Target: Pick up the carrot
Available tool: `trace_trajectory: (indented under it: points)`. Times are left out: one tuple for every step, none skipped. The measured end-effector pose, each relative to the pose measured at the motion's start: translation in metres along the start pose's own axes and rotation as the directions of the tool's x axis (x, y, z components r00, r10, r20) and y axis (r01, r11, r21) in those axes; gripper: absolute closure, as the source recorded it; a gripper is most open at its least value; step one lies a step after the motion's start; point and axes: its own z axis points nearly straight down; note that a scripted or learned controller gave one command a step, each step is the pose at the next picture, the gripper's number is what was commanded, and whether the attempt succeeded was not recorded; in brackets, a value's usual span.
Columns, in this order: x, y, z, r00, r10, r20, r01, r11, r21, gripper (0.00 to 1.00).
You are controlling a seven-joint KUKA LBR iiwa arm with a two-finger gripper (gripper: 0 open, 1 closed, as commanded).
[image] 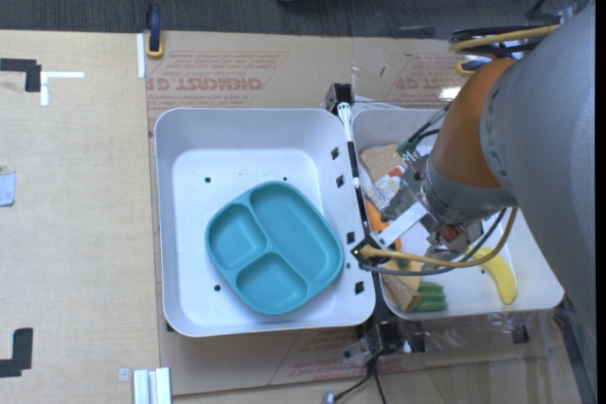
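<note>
Reaching in from the view's right, the arm (549, 128) hangs low over the right bin (542, 290), with its pincer (400, 215) down among the clutter near the wall that this bin shares with the left bin (189, 147). The carrot (375, 219), seen as a small orange sliver, lies against that wall, just beside the pincer. The low pose above it suits a grasp attempt. Whether the pincer is apart or together cannot be told, since the wrist hides it, and nothing can be seen held. A slice of bread (381, 160), a green vegetable (431, 298) and a banana (501, 281) share the right bin. A teal divided plate (275, 246) lies alone in the left bin. Both bins rest on the table (76, 203).
</note>
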Motion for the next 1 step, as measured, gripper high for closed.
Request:
trace_trajectory:
  points:
    - [0.0, 0.0, 0.0, 1.0, 0.0, 0.0, 0.0, 1.0, 0.0, 0.0]
